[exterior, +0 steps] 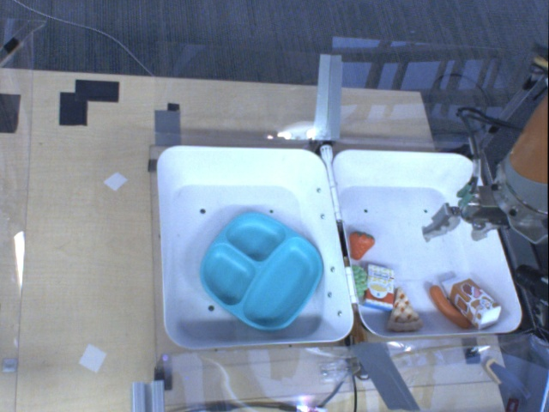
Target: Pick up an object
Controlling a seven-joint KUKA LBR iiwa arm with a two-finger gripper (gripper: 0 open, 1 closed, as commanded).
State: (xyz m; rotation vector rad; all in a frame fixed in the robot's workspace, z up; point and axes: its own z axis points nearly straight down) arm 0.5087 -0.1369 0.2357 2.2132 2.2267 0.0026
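Two bins: you see a left bin [171, 230] and a right bin [403, 174], both shallow and white, side by side on the pale wooden tabletop [77, 256], their inner walls touching along the middle.
End effector: it [439, 223] hangs over the right half of the right bin, reaching in from your right, with grey metal fingers pointing left and down.
End effector opening: you cannot tell how far apart the fingers stand; they merge into one grey shape against the white floor.
End effector load: you see nothing between its fingers, and bare white floor lies beneath it.
Arm: grey links with an orange band [530, 148] sit at the right edge, above the end effector.
Left bin contents: one blue divided plate [262, 269] with three compartments lies flat near the middle, tilted slightly toward the near wall.
Right bin contents, left wall: an orange-red carrot-like toy [361, 245] rests just beside the dividing wall; a green and white carton [376, 284] lies just below it.
Right bin contents, near wall: a pizza slice toy [402, 312] lies touching the carton's lower corner.
Right bin contents, near right corner: an orange sausage toy [445, 305] lies beside a brown and white box [475, 303], the two touching.
Task things: all five small objects sit along the near and left sides of the right bin, apart from the end effector.
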